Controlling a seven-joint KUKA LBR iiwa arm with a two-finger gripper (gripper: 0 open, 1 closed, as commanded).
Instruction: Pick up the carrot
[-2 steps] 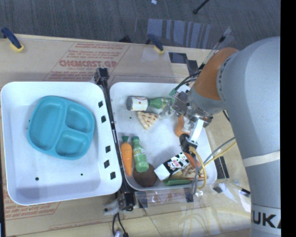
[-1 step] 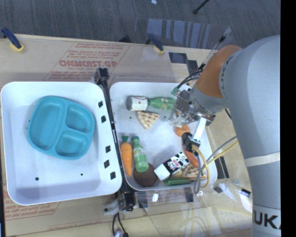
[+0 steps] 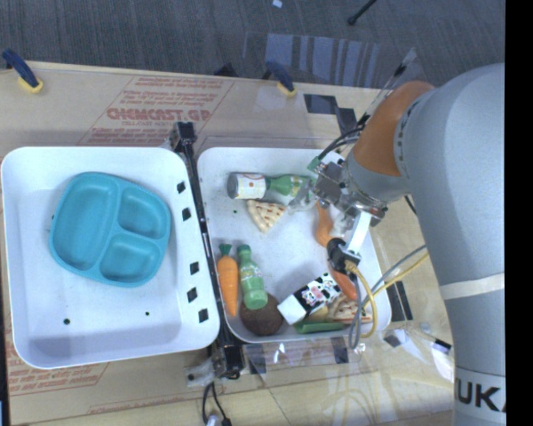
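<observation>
Gripper [image 3: 327, 204], grip state unreadable, hangs well right of carrot [image 3: 227, 278]; adjacent green bottle [image 3: 251, 280] risks fouling the grasp.

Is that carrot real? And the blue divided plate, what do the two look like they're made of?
The carrot looks like toy plastic: evenly orange, smooth, with a neat green top. The blue divided plate seems moulded plastic, satin finish: one flat turquoise colour, rounded compartment ridges, soft sheen. Both are guesses from looks alone.
</observation>
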